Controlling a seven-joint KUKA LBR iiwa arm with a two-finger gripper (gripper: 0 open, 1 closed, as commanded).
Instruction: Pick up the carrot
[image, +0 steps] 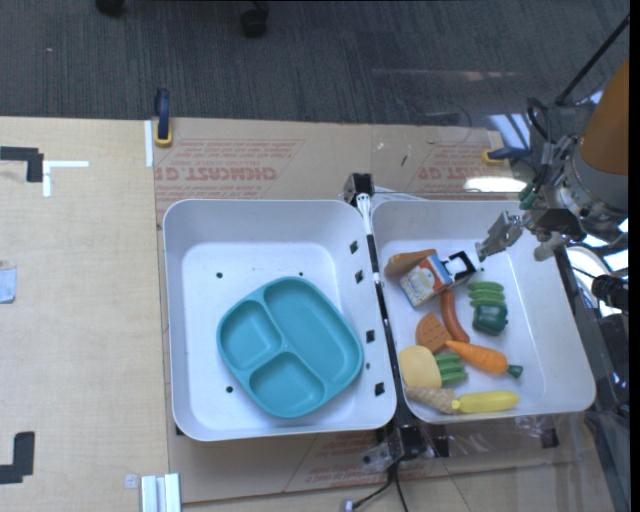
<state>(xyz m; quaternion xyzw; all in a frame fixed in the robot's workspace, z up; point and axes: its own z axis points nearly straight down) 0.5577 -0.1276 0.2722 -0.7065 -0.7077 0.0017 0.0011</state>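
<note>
The carrot (478, 356) is orange with a green stub at its right end. It lies flat in the front part of the right bin (556, 330), between a reddish sausage (455, 312) and a yellow banana-like piece (487, 402). My gripper (522, 243) hangs over the back right of that bin, well behind and to the right of the carrot. It is open, its two fingers spread apart with nothing between them.
The right bin also holds a green pepper (488, 306), a small carton (425, 282), a brown bread piece (410, 262), a round cookie (432, 330) and a yellow chunk (420, 367). A teal divided plate (290, 345) lies in the left bin (200, 240).
</note>
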